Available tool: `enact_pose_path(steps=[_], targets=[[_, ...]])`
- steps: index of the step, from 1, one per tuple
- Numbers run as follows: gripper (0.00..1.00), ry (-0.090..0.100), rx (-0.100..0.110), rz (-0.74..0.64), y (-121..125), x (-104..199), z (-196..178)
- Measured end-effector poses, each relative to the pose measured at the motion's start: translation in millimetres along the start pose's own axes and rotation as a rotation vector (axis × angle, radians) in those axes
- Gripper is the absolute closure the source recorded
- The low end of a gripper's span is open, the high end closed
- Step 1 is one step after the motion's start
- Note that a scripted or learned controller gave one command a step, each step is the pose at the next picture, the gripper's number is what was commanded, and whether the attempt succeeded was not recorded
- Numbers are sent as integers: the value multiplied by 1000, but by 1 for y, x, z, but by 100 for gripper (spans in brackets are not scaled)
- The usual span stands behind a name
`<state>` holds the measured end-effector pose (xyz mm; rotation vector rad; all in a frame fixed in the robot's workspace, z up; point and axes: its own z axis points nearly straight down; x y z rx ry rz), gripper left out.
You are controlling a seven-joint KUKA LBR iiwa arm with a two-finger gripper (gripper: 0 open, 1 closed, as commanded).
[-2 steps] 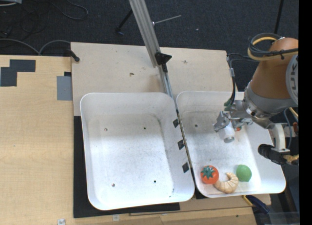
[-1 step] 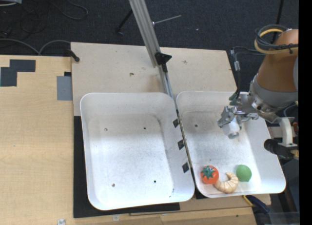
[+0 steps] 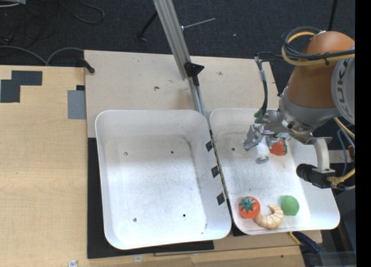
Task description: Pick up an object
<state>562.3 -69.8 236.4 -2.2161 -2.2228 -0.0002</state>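
Camera view: 2 white bins side by side on the bench.
Gripper (image 3: 262,144): over the upper part of the right bin (image 3: 235,161); whether it is apart or together cannot be told.
Red object (image 3: 279,148): just beside the gripper, partly hidden by it.
Near edge of right bin: tomato (image 3: 249,207), croissant-shaped piece (image 3: 271,218), green ball (image 3: 290,205).
Left bin (image 3: 116,127): beside it.

One fixed camera high above the bench (image 3: 40,161), slanting down on both white bins (image 3: 116,122).
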Motion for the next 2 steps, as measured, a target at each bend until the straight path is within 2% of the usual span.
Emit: enact_pose_path(steps=[2], targets=[[100, 0, 4, -2, -9, 108, 19]])
